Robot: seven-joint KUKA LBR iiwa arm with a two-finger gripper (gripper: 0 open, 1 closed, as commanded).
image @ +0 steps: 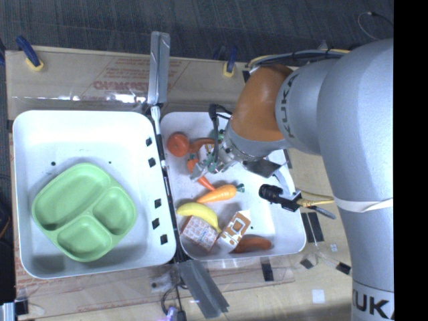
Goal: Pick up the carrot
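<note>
Cardboard-topped bench (80,69) carries 2 white bins; in the right bin (284,236), the carrot (217,194) lies just above the banana (198,212). Your gripper (208,162) hovers just above the carrot. Descend squarely across its middle.

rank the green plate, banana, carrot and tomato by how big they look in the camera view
1. green divided plate, by far the largest
2. banana and carrot, too alike in length to separate
3. tomato, smallest
</note>
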